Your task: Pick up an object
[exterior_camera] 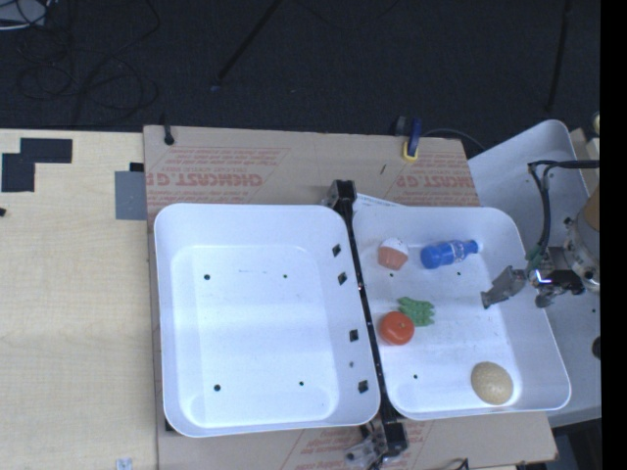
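Beige egg-shaped object (493,382) lies in the near right corner of the right shallow white plastic bin (529,243), toward the camera from the pincer (522,287) and a little to its left in view, apart from it. Pincer hangs over the right bin's right side; cannot tell whether it is apart or together, nothing seen clamped in it. Red round tomato-like toy (397,328) sits well to the pincer's left and slightly nearer the camera, touching a small green leafy plastic piece (416,309) just beyond it. Blue plastic bottle (448,253) lies on its side left of the pincer and farther back. Orange-and-white small cup-shaped toy (393,254) rests just beside the bottle, farther from the pincer. Left shallow white plastic bin (176,262) sits well apart on the bench (69,292).
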Action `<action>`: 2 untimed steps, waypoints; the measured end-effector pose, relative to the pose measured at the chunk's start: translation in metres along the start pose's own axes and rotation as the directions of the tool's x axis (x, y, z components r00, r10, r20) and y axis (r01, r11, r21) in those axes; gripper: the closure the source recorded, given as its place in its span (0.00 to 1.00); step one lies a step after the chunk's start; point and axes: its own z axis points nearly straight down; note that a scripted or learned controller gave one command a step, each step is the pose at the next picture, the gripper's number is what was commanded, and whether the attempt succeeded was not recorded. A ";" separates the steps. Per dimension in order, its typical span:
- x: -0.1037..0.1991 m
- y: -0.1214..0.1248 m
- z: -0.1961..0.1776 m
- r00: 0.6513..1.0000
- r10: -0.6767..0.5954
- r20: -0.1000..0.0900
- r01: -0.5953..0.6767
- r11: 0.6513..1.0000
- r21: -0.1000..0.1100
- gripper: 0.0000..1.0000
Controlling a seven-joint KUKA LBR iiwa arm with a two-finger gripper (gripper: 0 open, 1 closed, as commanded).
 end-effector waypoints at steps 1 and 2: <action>-0.001 0.000 -0.007 1.000 0.000 -0.002 0.000 1.000 0.006 1.00; 0.047 0.041 -0.136 1.000 -0.005 0.004 0.006 1.000 -0.016 1.00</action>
